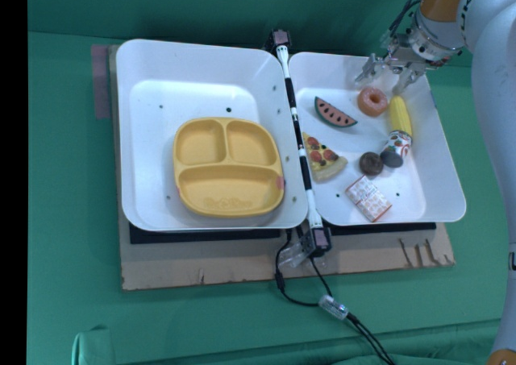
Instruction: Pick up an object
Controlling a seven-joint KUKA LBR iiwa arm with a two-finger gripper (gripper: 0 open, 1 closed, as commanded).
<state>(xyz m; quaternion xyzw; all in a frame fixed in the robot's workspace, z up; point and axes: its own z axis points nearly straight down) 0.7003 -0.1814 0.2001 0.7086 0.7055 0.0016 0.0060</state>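
Two shallow white bins lie side by side on a brown cardboard sheet (201,263), which rests on the green-covered counter (72,194). The left bin (133,57) contains a yellow three-compartment plate (228,168), lying flat near its centre. The right bin (435,186) touches the left along a black-and-white striped bar (297,134) that runs the length of the shared edge. A black cable (355,323) leads from the bar's near end across the counter. A dull strip of tape (101,81) lies just beside the left bin's outer edge.
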